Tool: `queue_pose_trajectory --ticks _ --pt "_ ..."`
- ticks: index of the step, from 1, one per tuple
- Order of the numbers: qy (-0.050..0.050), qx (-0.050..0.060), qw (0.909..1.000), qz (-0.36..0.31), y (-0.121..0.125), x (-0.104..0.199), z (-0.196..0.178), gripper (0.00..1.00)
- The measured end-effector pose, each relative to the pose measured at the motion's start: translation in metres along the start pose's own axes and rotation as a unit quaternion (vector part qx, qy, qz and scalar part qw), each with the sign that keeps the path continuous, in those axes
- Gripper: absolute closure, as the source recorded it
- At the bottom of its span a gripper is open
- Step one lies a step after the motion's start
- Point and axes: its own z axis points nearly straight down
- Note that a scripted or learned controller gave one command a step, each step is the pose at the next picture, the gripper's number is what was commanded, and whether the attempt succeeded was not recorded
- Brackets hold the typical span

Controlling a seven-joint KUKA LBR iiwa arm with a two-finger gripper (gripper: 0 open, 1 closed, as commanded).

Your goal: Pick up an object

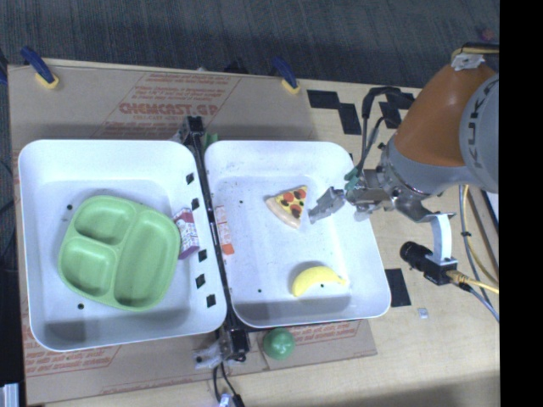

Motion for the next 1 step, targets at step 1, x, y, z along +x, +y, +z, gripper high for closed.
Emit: queue_pose_trajectory --ticks 1 --pt "0.0 0.0 1.0 0.0 0.0 0.0 0.0 0.0"
